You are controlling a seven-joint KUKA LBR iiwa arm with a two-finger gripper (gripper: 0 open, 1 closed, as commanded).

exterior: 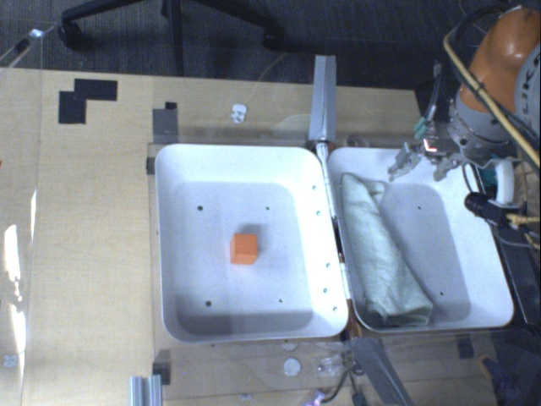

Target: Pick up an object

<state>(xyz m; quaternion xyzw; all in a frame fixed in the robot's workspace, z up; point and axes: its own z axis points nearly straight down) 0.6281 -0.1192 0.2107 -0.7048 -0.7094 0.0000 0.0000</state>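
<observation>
A small orange cube [244, 249] sits near the middle of the left bin [182, 167]. A rolled pale grey-green cloth [380, 252] lies lengthwise along the left side of the right bin [473, 303]. My gripper [420, 166] hangs over the back edge of the right bin, above and to the right of the cloth's far end. Its fingers are spread apart with nothing between them. The cube is far off to its left, in the other bin.
A grey metal divider post [322, 100] stands at the back between the two bins. Cables [499, 210] run along the right bin's right side. Black tape marks [84, 98] lie on the wooden bench at the back left.
</observation>
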